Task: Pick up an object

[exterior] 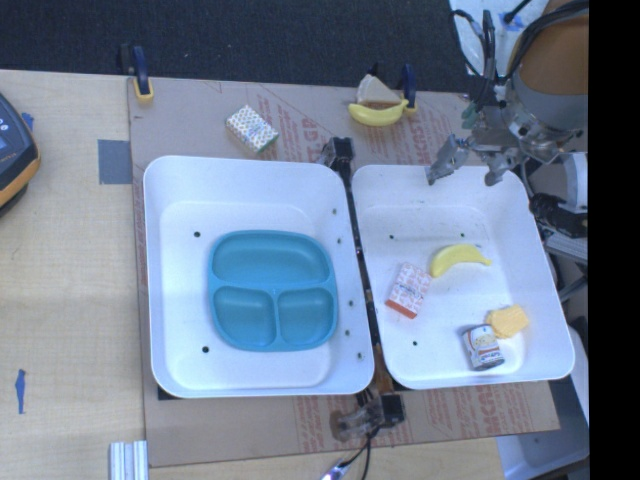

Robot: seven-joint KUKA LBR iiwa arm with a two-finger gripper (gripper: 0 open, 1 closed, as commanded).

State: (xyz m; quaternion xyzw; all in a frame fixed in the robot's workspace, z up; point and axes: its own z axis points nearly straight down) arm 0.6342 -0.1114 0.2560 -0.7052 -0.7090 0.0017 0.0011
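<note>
The right bin holds a yellow banana, a small red-and-white packet, a small can and a yellow-orange piece beside the can. My gripper hangs over the far edge of that bin, well above the objects. Its two fingers are spread apart with nothing between them. The banana lies nearer the camera than the gripper, a little below it in the view.
The left bin holds a blue divided plate. Behind the bins on the cardboard lie a small patterned box and a yellow toy. Blue clamps stand at the bench's back edge. A dark device sits at far left.
</note>
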